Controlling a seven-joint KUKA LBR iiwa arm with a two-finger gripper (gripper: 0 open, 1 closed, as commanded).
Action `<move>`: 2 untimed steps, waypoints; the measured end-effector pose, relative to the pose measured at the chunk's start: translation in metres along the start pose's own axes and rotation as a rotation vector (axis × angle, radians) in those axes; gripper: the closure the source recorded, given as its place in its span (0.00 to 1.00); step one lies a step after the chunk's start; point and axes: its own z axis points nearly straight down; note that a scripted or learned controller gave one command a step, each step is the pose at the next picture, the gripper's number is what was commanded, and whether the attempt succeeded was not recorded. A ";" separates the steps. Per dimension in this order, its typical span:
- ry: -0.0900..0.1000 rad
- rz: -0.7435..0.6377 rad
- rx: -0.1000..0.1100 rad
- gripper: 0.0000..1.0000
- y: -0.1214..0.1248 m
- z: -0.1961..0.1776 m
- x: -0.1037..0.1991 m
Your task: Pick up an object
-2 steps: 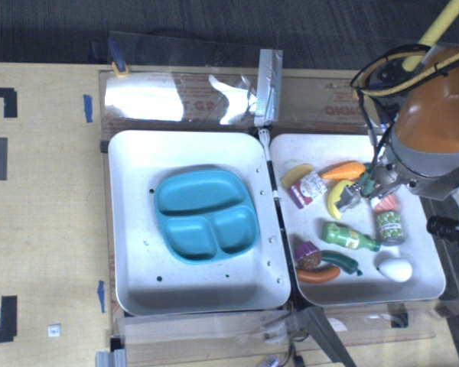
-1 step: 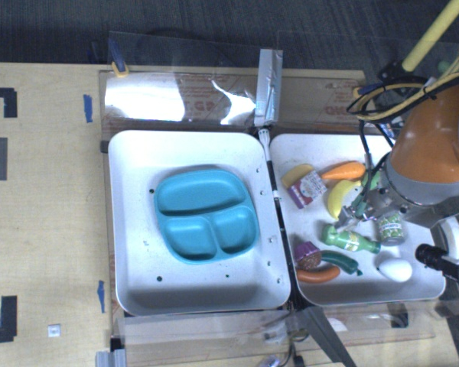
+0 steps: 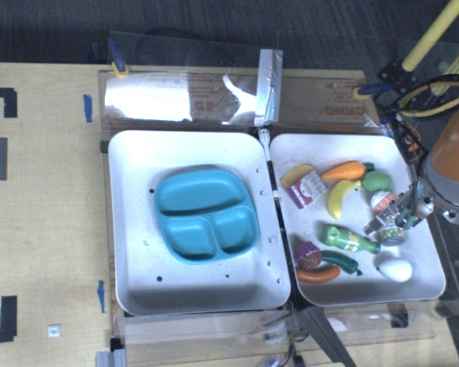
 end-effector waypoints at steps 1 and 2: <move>0.002 0.072 0.001 1.00 0.145 0.026 -0.045; 0.003 -0.395 0.001 1.00 0.052 0.037 -0.032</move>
